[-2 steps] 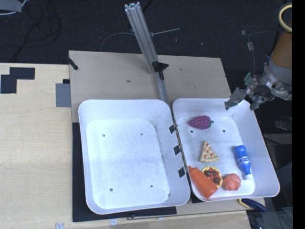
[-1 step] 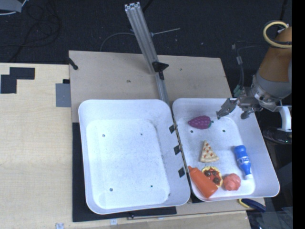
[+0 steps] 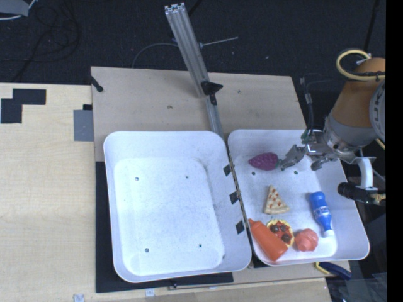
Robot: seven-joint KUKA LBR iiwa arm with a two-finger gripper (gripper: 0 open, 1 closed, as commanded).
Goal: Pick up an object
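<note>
Gripper [image 3: 307,157] hung over the upper part of the right bin [image 3: 296,140], its two fingers spread apart w/ nothing between them, arm [image 3: 356,109] coming in from the right edge of the view. Purple object [image 3: 264,162] lay just left of the fingertips, near the bin's inner wall but not touching it, as far as could be seen. Pizza slice [image 3: 275,201] sat mid-bin w/ bare floor around it on all sides. Blue bottle [image 3: 320,211] lay tilted toward the right rim, some room left between it & the wall. Along the bottom edge things were crowded: orange carrot-like piece [image 3: 267,243] pressed into the lower-left corner, a yellow-red-black item [image 3: 281,229] touching it, and a red round object [image 3: 305,240] just beside that. Most open room was in the upper-right part of the bin, under & around the gripper. Left bin [image 3: 165,145] shared a clipped edge w/ the right one. No writing could be made out; bottle label too small to read. Both bins sat on a tan board [image 3: 157,99] w/ a slanted metal rail [image 3: 191,52] above, dark carpet & cables behind, light wood bench [image 3: 44,200] to the left.
</note>
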